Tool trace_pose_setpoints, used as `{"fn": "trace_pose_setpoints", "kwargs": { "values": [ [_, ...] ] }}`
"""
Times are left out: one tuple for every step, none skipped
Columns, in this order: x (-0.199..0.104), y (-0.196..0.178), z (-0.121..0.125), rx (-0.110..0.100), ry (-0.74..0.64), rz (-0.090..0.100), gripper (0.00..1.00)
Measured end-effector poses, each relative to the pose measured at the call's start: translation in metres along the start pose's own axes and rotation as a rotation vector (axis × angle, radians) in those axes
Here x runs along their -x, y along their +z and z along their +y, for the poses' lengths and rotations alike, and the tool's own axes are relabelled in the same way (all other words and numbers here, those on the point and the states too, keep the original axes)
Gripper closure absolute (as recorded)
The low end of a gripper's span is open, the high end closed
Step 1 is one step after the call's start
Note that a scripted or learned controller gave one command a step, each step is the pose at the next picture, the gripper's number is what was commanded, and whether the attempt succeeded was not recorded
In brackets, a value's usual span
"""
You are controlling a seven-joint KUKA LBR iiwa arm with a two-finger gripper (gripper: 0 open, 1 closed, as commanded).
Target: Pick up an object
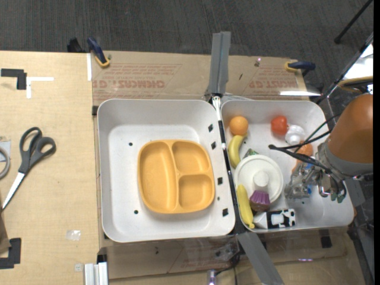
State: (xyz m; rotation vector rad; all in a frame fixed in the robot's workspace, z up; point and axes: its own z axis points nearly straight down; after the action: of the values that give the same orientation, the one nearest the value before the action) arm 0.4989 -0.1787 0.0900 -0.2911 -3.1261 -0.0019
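The right bin (323, 218) holds several small objects. An orange (238, 125) and a red tomato-like ball (279, 124) lie at its far side, with a small white piece (294, 136) beside them. One yellow banana (236, 149) and a second banana (244, 206) lie along the left wall. A white round dish (259, 174) sits mid-bin, with a purple object (259, 198) at its near edge and a black-and-white item (280, 218) in front. My gripper (300, 183) is low in the bin's right half, just right of the dish and near an orange piece (304, 150).
The left bin (113, 159) holds a yellow divided plate (176, 176). Scissors (29, 153) lie on the wooden bench at far left. A grey bar (219, 64) stands at the back between the bins. Thin black cables (297, 142) cross the right bin.
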Motion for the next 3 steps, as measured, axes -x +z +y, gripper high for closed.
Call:
{"fn": "trace_pose_setpoints", "kwargs": {
  "values": [
    [0.088, -0.002, 0.035, -0.001, 0.279, -0.007, 1.00],
    [0.092, -0.167, 0.073, -0.002, 0.395, -0.003, 1.00],
    [0.090, -0.002, 0.083, -0.001, 0.419, -0.007, 1.00]
  ]
}}
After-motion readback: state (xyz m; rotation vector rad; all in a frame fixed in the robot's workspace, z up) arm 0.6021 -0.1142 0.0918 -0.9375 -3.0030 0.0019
